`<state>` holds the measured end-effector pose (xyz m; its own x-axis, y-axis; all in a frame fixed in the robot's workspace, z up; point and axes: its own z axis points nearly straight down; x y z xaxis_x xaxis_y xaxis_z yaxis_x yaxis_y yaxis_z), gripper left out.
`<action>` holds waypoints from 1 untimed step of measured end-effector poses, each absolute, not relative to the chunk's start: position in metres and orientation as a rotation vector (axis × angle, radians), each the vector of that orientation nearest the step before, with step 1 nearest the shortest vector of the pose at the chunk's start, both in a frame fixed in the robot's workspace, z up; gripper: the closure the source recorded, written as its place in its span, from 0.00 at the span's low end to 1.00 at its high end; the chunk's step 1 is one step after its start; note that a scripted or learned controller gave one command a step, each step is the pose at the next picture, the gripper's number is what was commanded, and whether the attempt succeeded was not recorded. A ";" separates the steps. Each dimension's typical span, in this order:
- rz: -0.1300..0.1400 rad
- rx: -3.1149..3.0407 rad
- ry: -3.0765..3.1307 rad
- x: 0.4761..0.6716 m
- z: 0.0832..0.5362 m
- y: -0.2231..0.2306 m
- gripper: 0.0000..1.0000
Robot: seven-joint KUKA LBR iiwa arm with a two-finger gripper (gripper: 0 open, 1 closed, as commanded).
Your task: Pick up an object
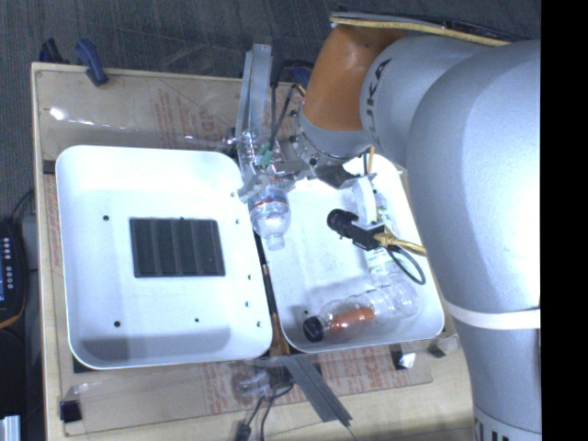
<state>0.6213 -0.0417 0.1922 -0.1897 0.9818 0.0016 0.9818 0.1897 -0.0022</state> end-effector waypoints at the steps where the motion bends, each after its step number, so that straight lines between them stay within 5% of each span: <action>1: 0.004 -1.988 -2.426 0.621 0.201 -0.041 1.00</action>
